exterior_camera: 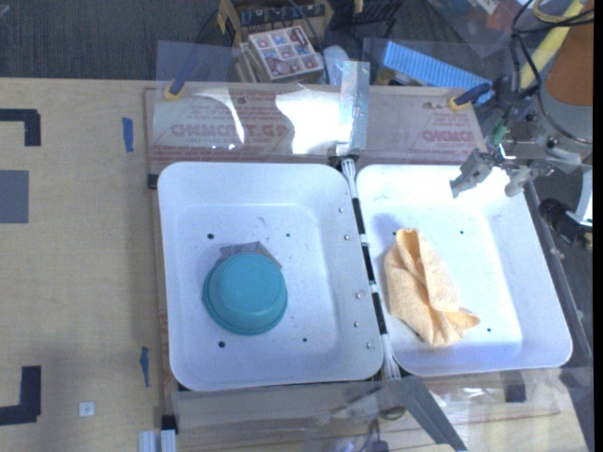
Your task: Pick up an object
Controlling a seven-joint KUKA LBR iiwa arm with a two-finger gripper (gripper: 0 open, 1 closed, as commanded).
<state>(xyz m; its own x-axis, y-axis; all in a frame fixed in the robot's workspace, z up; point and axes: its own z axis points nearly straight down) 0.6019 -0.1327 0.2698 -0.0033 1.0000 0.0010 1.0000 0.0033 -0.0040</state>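
open pincer (490, 179) hovers above right bin's (537, 281) far corner.

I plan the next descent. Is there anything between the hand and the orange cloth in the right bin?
Nothing visible. The hand hovers over the right bin's far corner, open; bare white floor separates it from the orange cloth.

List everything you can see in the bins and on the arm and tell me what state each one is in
Teal bowl: upside down, in the left bin.
Yellow cloth: crumpled, in the right bin.
Gripper: open, holding nothing, above the right bin's far right corner.
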